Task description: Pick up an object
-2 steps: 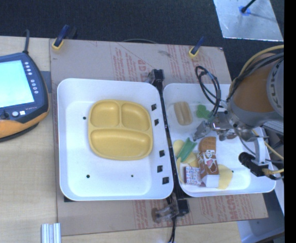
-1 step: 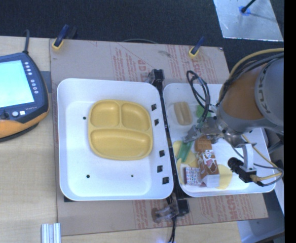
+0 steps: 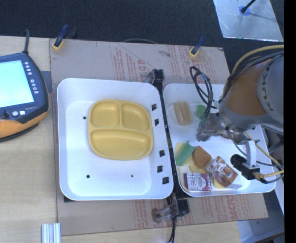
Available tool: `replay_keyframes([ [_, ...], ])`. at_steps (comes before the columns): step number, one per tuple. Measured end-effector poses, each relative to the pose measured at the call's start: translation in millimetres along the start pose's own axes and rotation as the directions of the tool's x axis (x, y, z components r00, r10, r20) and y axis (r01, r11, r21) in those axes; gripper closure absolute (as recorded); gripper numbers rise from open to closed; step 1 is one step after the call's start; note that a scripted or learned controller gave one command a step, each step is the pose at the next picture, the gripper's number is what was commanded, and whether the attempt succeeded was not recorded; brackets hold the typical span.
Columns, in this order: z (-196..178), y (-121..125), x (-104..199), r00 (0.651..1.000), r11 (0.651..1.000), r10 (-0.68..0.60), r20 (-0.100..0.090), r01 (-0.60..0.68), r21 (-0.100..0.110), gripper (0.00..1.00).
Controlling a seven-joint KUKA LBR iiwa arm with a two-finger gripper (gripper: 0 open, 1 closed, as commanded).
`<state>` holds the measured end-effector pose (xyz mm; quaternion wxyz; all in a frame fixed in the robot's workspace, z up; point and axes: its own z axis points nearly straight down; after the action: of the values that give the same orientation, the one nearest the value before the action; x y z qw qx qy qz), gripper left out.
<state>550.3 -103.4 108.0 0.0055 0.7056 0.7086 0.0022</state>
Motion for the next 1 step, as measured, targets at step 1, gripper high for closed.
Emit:
replay_keyframes([
  [1, 0.8, -0.5, 0.2, 1.000, 1.000, 0.000, 0.000, 0.000, 0.001, 0.00],
])
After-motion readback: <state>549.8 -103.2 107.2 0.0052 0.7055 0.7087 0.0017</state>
